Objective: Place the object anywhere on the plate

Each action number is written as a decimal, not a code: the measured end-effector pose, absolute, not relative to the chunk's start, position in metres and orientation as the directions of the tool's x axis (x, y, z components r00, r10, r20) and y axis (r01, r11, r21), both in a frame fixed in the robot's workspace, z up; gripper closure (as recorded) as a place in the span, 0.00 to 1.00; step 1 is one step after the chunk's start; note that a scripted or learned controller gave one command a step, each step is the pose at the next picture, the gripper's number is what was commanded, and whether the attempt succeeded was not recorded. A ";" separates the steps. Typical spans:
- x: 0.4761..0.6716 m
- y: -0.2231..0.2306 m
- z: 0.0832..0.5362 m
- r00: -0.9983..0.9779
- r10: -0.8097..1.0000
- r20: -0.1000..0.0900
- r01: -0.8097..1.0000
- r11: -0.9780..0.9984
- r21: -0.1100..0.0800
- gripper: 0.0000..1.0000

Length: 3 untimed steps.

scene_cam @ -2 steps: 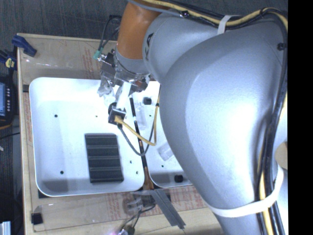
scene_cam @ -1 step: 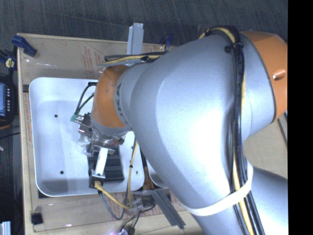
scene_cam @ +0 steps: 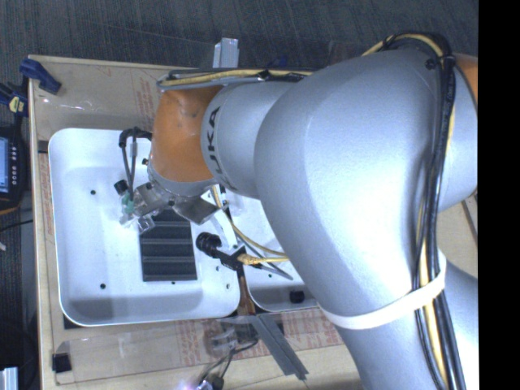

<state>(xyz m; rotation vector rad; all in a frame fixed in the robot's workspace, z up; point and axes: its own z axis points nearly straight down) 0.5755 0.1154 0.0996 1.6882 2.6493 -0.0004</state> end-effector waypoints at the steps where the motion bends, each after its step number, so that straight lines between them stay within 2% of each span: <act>1: 0.648 0.124 0.086 -0.287 0.958 0.009 0.957 0.287 -0.035 1.00; 2: 0.617 0.198 0.091 -0.563 0.826 0.002 0.826 0.563 -0.006 1.00; 3: 0.612 0.183 0.091 -0.778 0.629 0.003 0.629 0.778 -0.005 1.00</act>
